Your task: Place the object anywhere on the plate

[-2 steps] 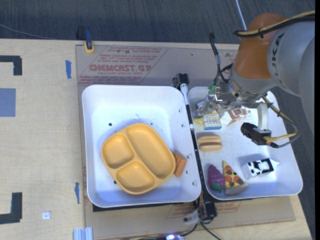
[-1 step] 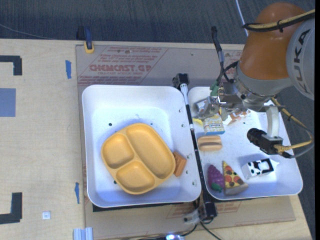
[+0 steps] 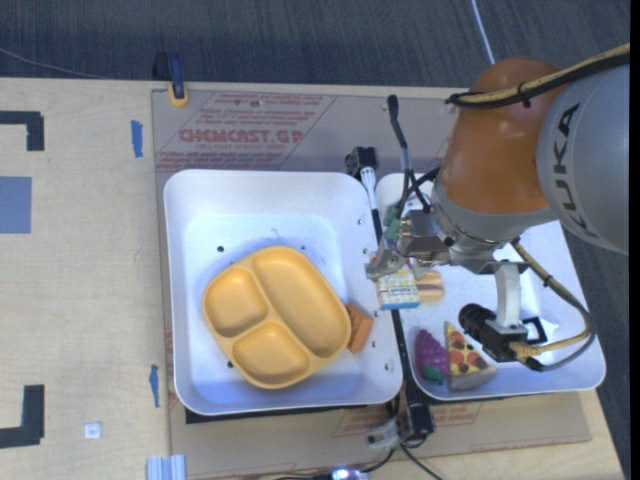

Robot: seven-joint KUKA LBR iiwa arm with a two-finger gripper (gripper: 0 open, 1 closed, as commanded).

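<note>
Nearest, at the right bin's (image 3: 565, 268) front, a toy pizza slice (image 3: 466, 353) lies just beside purple toy grapes (image 3: 431, 354). A yellow three-section plate (image 3: 275, 313) sits in the left bin (image 3: 200, 208), with an orange-brown piece (image 3: 359, 328) at its right rim. Farther back, the gripper (image 3: 396, 264) hangs over a tan item (image 3: 429, 288); I cannot tell whether it is open or closed.

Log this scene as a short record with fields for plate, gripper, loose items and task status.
plate: yellow divided plate, in left bin
beside plate: small orange-brown piece, at its right edge
gripper: above the wall between the bins; grip cannot be told
right bin: holds purple toy and pizza slice, side by side
task status: no object on plate yet
</note>
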